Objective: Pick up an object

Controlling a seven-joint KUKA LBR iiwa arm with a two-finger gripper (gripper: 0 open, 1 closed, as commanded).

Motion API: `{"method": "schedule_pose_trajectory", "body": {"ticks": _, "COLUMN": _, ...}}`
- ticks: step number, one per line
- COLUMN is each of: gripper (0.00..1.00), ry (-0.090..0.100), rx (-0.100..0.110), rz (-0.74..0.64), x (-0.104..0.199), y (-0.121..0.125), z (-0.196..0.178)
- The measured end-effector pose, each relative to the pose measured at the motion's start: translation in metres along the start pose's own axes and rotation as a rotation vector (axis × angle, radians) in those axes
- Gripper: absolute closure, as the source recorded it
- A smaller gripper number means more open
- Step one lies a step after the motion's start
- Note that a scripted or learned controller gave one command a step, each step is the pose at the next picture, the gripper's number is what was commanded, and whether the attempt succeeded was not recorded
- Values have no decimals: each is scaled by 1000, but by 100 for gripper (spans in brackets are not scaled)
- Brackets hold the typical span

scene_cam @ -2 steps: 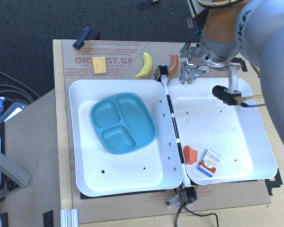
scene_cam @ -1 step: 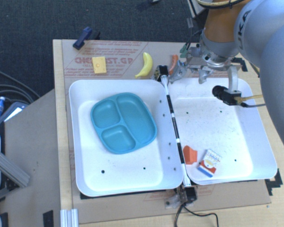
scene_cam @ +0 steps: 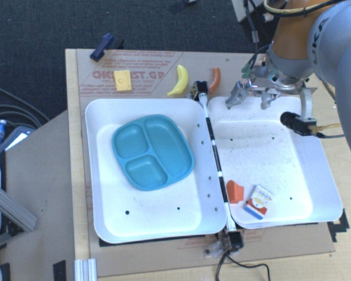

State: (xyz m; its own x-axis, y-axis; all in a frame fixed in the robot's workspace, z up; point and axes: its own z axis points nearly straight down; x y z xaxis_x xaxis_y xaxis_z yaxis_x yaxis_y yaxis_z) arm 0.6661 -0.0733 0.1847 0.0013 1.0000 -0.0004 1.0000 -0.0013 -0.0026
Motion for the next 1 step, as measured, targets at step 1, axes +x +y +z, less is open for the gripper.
{"method": "schedule_pose_trajectory", "body": {"ticks": 1, "gripper": 0, "ry": 1, "rx": 1, "rz": 0, "x": -41, "y": 0, "z": 101}}
